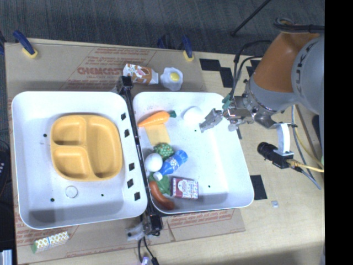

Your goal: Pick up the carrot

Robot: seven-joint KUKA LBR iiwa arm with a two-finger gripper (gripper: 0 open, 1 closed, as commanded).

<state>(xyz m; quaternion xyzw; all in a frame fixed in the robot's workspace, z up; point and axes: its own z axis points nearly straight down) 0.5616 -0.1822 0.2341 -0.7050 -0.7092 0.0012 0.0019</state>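
Two white bins sit side by side on the bench. The left bin (pixel 25 148) carries a yellow divided tray (pixel 86 146), set a little left of its middle. The right bin (pixel 234 164) holds the clutter, most of it crowded against its left wall.

The carrot (pixel 154 118) lies in the right bin's far-left part, just beside the divider between the bins, tilted slightly, with its green top pointing right. Touching its near side is a pale yellow cheese-like slab (pixel 156 133). To the carrot's right, a little apart, rests a white round object (pixel 191 114).

Nearer along the left wall come a green knobbly piece (pixel 163 150), a blue-and-white bottle (pixel 174 161), a white egg (pixel 153 162), a red carton (pixel 184 188) and a sausage-like item (pixel 160 196) in the near-left corner — all packed close together.

The gripper (pixel 207 122) hangs over the right bin's far-right part, near the white round object and apart from the carrot. Its fingers point left and down; whether they are spread or closed I cannot tell, and nothing is seen between them. The arm's orange band (pixel 276 62) shows at far right.

Outside the bins, on the far side, stand a small brown-and-white carton (pixel 138 74) and a white cup with a yellow centre (pixel 172 78) — side by side.
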